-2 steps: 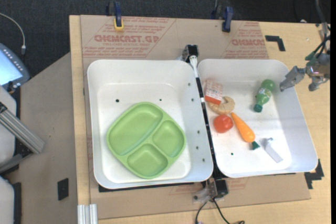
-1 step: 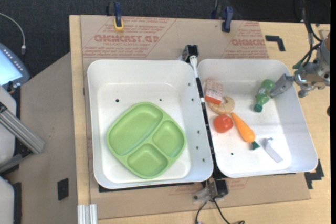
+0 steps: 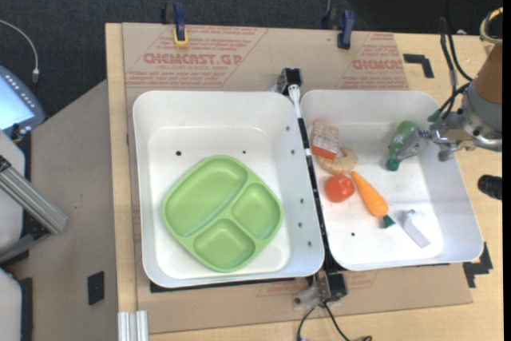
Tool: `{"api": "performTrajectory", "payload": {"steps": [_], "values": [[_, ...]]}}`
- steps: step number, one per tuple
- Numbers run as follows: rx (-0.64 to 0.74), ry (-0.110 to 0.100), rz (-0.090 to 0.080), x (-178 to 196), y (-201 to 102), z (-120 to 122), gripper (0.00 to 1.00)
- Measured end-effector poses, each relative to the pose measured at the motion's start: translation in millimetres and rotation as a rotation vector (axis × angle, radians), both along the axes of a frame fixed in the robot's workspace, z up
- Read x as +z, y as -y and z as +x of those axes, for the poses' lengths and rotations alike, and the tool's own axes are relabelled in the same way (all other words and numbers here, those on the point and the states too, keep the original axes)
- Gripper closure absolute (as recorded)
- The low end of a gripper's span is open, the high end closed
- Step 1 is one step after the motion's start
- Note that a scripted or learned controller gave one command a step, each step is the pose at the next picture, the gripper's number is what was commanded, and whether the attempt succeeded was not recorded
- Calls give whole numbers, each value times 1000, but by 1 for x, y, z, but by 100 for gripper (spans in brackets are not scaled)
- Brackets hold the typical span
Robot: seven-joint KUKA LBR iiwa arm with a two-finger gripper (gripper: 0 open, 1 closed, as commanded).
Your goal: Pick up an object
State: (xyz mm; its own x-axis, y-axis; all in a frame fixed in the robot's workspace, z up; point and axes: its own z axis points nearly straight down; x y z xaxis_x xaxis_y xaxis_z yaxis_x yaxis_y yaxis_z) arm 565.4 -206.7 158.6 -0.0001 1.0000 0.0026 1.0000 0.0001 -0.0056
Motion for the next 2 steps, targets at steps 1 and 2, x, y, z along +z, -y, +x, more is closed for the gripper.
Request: {"api": "performTrajectory", "payload": {"steps": [1, 2], "values": [[1, -2, 1, -62, -5, 4, 0], [1, 7, -4, -47, -3, 6, 100]]}}
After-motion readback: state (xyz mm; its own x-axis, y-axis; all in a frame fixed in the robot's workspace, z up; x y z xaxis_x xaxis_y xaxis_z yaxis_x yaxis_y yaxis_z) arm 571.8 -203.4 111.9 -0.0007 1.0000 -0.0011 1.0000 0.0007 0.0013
